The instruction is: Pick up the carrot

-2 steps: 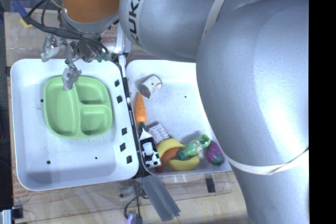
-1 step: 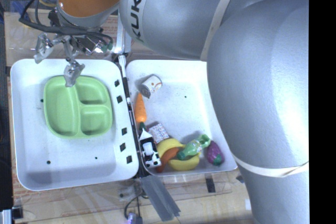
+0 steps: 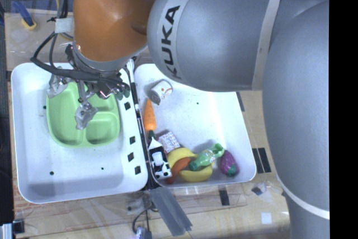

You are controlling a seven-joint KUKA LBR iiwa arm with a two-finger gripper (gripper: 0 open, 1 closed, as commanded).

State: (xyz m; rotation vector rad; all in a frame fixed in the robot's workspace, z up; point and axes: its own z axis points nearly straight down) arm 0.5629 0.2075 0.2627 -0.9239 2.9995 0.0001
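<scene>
Directly below the orange wrist band, the gripper [image 3: 85, 115] hung over the left bin [image 3: 28, 137], above the green divided tray [image 3: 64, 120] that lay in that bin. Whether it was apart or together could not be told from this view; nothing was visibly held. Dark cables looped around the wrist on its left side.

The carrot [image 3: 149, 115] lay in the right bin [image 3: 224, 115], close against that bin's left wall, long axis running near to far. It stood apart from the gripper, on the other side of the ridge where the two bins met.

Just beyond the carrot's far end lay a small pale cylindrical item [image 3: 159, 90]. Toward the near side of the carrot sat a small printed packet [image 3: 168, 140], then a black-and-white carton [image 3: 158, 160] beside the left wall. A cluster occupied the near part of the right bin: a yellow banana [image 3: 190, 172], a green item [image 3: 207, 157] resting on it, and a purple item [image 3: 227, 163] to the right.

The grey arm body [image 3: 224, 25] covered the far right of the scene.
</scene>
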